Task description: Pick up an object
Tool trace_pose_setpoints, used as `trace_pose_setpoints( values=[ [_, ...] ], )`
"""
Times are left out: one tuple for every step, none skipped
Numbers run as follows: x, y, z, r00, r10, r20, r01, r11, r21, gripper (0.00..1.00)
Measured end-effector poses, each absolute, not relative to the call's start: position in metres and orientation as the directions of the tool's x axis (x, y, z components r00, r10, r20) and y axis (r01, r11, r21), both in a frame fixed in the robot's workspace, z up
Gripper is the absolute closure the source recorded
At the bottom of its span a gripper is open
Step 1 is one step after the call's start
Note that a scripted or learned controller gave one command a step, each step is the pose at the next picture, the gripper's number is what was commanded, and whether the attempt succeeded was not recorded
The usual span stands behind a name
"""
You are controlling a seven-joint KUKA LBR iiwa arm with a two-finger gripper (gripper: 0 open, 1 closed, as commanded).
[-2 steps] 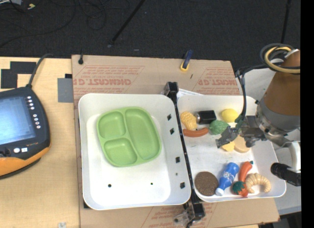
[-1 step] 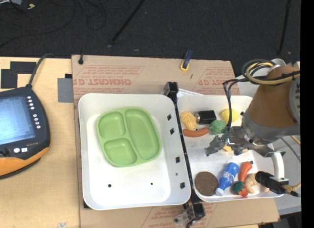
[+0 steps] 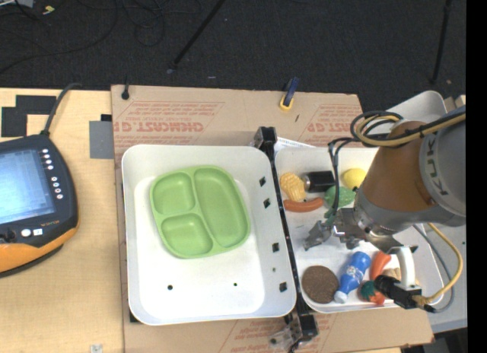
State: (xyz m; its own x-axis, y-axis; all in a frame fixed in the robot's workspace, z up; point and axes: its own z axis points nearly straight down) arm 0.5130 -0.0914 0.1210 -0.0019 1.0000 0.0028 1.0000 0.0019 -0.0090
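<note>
My gripper [image 3: 323, 235] hangs low over the middle of the right bin [image 3: 291, 268], under the grey and orange arm [image 3: 403, 180] that covers the bin's right side. Nothing shows clearly held in it. Just above it lie a red sausage [image 3: 303, 205] and a small green piece [image 3: 332, 195]. Farther back sit a yellow corn cob [image 3: 292, 185], a black cylinder [image 3: 319, 180] and a yellow ball [image 3: 352, 177]. Toward the front are a brown disc [image 3: 320, 283], a blue and white bottle [image 3: 350, 274] and an orange carrot [image 3: 378, 263].
The left bin [image 3: 152, 283] holds a green divided plate [image 3: 199, 211]. A black divider with clips [image 3: 275, 214] runs between the bins. A tablet-like pendant [image 3: 30, 192] lies far left on the bench. Cables loop around the arm's wrist [image 3: 373, 127].
</note>
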Motion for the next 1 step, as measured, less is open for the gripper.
trace_pose_setpoints(
  values=[
    [0.5124,-0.0892,0.0856,-0.001,1.0,0.002,1.0,0.001,-0.006,0.0]
  ],
)
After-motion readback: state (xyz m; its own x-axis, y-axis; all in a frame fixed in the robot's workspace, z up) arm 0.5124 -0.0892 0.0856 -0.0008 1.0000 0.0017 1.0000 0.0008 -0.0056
